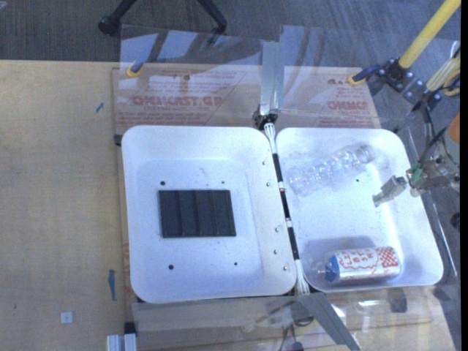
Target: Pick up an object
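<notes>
In the right bin (420, 229) a clear plastic bottle (329, 168) lies on its side near the back. A red and white patterned tube with a blue cap (363, 262) lies along the bin's front wall. A black ribbed rectangular pad (197, 213) lies flat in the middle of the left bin (142, 159). My gripper (387, 190) reaches in from the right edge, above the right side of the right bin. It hangs between the bottle and the tube, apart from both, with nothing seen in it.
Clear plastic panels (190, 72) with red lettering stand behind both bins. A metal divider (281, 196) runs between the bins. Cables, a green part and a yellow pole (431, 28) crowd the right edge. The wooden bench (51, 196) stretches to the left.
</notes>
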Tool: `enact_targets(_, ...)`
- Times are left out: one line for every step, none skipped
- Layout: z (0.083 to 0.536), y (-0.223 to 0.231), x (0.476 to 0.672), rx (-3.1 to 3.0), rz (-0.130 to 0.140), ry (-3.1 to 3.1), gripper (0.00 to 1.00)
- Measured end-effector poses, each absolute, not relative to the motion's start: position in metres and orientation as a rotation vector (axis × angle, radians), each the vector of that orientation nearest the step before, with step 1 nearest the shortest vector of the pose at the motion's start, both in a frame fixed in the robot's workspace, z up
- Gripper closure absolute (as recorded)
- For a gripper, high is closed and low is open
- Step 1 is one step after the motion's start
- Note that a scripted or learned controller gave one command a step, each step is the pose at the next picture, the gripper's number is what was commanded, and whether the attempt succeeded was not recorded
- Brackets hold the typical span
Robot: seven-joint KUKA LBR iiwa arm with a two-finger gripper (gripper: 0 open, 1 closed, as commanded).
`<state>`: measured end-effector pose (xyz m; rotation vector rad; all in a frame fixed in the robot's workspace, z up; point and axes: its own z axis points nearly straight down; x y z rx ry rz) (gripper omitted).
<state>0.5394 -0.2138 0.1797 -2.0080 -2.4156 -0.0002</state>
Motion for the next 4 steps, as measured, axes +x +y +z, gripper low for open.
enact_targets(0.142, -0.204, 0.479, -2.056, 0.000, -2.376, 0.00)
enact_targets(0.088, -0.216, 0.482, -1.873, -0.011, -2.523, 0.00)
enact_targets(0.129, -0.222, 0.481, -2.220, -0.004, -2.224, 0.00)
enact_targets(0.088, -0.200, 0.481, -2.374, -0.006, -2.059, 0.00)
